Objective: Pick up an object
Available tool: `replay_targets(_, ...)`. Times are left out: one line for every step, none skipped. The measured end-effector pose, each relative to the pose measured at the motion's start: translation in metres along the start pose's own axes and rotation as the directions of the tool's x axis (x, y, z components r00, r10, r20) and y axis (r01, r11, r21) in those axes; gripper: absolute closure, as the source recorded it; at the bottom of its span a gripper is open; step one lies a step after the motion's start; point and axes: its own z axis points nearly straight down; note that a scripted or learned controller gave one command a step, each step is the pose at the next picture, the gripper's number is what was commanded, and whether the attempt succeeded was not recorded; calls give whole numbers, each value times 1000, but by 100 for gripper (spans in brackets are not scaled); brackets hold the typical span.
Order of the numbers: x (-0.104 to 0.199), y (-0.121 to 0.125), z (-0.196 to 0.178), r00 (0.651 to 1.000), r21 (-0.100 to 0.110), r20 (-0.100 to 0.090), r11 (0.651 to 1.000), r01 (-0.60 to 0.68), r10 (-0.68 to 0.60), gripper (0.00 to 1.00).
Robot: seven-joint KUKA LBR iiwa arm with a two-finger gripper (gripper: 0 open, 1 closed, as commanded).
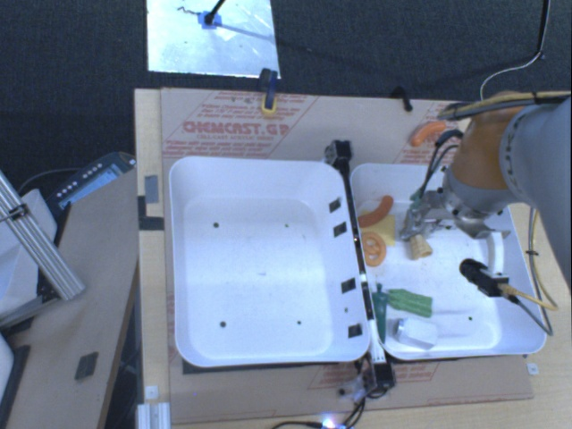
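You've got 2 white bins, left bin (206,186) and right bin (474,324), 6 different single items in the right, 1 tan plug (420,248) just under the gripper (414,229), grip state can't tell

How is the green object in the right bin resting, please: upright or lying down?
Lying down: the green object stretches flat along the floor of the right bin.

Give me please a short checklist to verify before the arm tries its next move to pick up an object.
1. Gripper is over the right bin: ok.
2. A target is close, the tan piece right beside the gripper: ok.
3. Tan piece lies apart from the orange slice: ok.
4. Green object is away from the gripper: ok.
5. Tan piece is gripped: cannot tell.
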Motion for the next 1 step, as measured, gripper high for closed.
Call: replay_targets(30,40,-3,1000,8,11,1000,5,-5,100)
